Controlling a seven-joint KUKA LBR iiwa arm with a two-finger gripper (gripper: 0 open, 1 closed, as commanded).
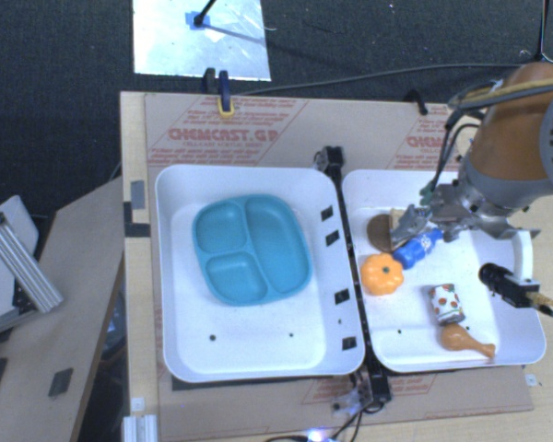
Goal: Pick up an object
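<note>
I have the gripper (413, 226) down in the right bin (507, 339), near its far left part, hanging over a blue bottle (417, 248) that lies tilted just beside a brown disc (380, 231). From this slanted view I cannot tell how far apart the gripper's tips stand, nor whether anything is caught in them; the wrist hardware hides that part.

The bottle looks like the target, judging by where the gripper sits. Just nearside of it is an orange pumpkin (382, 274), close to the bin's left wall, and the three things crowd together, so a grab here could nudge the neighbours. A small can (445, 303) and a tan drumstick (466, 341) lie further toward the near right corner, well apart from the gripper.

The left bin (180, 274) carries a blue divided plate (252, 248) in its middle, probably the drop-off side, so the arm works only the right bin for picking.
</note>
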